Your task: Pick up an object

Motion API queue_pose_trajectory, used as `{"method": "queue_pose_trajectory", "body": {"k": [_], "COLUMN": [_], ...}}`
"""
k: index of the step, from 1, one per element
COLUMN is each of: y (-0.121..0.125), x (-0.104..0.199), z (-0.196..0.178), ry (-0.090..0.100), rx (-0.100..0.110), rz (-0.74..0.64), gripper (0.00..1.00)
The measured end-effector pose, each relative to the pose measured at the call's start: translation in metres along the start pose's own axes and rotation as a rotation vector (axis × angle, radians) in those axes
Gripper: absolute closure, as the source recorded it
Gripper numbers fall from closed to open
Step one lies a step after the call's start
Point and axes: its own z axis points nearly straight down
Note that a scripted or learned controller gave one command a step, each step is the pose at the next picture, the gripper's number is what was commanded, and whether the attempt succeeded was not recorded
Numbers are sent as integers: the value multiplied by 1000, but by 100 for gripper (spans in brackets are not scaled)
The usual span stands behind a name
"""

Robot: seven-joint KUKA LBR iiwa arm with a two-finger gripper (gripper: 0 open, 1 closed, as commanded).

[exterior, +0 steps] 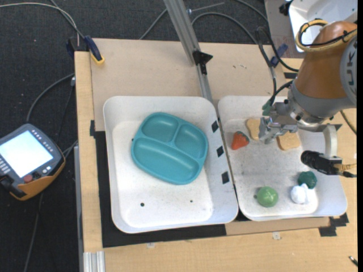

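Tan surface [147,67], two white bins side by side. Claw [271,130] low over right bin [283,208], jaw state impossible to tell. Tan pieces [288,142] just beside, strawberry [239,140] to its left (near the bin wall). Farther off: green ball [266,196], white piece [299,195], dark green piece [307,179]. Teal tray [169,147] tilted in left bin [122,208].
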Motion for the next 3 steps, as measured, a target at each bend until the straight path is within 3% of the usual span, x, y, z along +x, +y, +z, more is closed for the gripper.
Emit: {"method": "queue_pose_trajectory", "body": {"k": [1,3], "y": [-10,-1], "x": [50,147], "z": [-6,-11], "ry": [0,-2], "rx": [0,-2], "rz": [1,2], "gripper": [100,100]}}
